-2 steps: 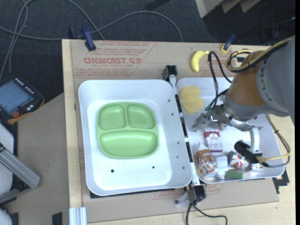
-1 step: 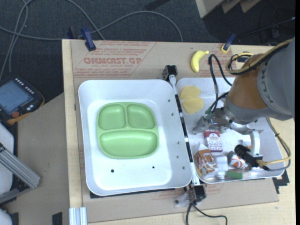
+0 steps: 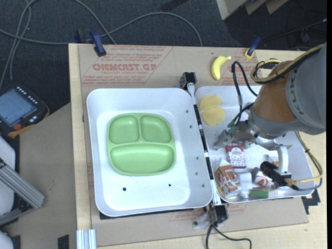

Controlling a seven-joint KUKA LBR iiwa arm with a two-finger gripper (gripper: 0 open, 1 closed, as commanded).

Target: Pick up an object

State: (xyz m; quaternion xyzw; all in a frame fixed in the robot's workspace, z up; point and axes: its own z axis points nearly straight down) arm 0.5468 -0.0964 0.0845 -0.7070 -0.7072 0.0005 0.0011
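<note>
From above, the arm (image 3: 290, 102) reaches over the right bin (image 3: 306, 162), where the clutter lies: two pale chips (image 3: 211, 110) at its far edge, a red carton (image 3: 236, 156) mid-bin, a snack pack (image 3: 227, 179) at its near-left corner. The gripper (image 3: 236, 135) hangs just beyond the carton, probably lining up on it; whether it is apart or together I cannot tell. The green tray (image 3: 140, 144) fills the left bin (image 3: 98, 139).

Bulky grey arm (image 3: 306, 95) with rounded casing, 1 orange band (image 3: 272, 102) above the wrist, black cables looped along it, and a dark metal wrist end (image 3: 239, 134)
</note>
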